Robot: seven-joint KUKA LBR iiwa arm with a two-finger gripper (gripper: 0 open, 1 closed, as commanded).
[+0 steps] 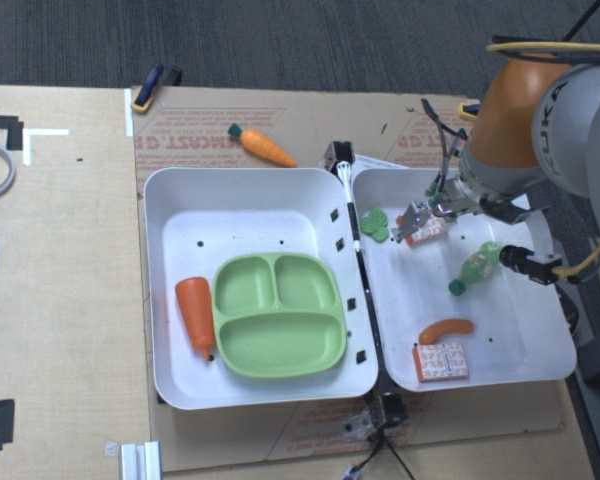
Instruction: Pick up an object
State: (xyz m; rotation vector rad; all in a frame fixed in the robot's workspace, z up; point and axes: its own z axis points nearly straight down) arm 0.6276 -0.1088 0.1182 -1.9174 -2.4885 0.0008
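- Wooden bench [60, 298], pale, with black corner marks at far left.
- Blue and yellow clip [148, 86] at the bench's far edge, on the cardboard sheet [200, 133] under the bins.
- Orange toy carrot [263, 146] with green top, lying on the cardboard just behind the left bin [165, 268].
- Inside the left bin: orange-red cylinder [194, 314] lying along the left wall, touching the left edge of a green divided plate [280, 314] with three compartments.
- Right bin [540, 353], touching the left bin along the middle.
- Near its back left corner: small green leafy toy [375, 224].
- Just beside it to the right: small red and white packet [427, 231], directly under the hand [420, 218]; fingers too small and dark to judge, so cannot tell whether spread or pinching.
- Further right: green bottle [476, 268], lying tilted near the bin's middle.
- Toward the front: orange sausage-shaped toy [446, 330], and just in front of it a red and white flat box [441, 362] against the front wall.
- Grey arm [570, 128] with orange band, reaching in over the bin's back right.
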